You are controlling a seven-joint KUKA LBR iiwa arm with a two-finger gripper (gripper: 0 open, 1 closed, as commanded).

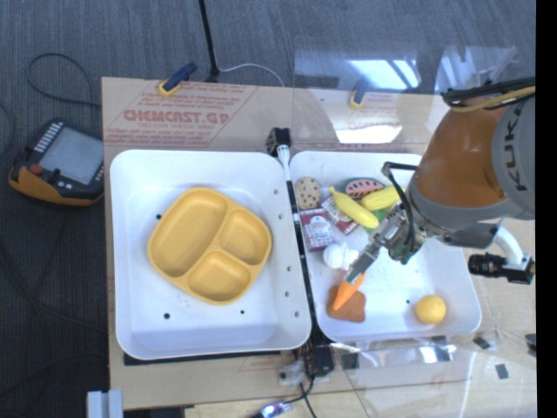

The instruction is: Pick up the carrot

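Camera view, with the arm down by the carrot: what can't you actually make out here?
- Gripper: too small and blurred in the camera view to show whether it grips the carrot.
- Carrot: its top end is partly covered by the gripper.
- Items under the arm in the right bin: hidden by it.
- Red packet: print too small to read.
- Handheld controller: its screen is glared out.

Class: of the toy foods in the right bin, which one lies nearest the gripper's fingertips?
The orange carrot, directly under the gripper; the lemon and corn lie farther off.
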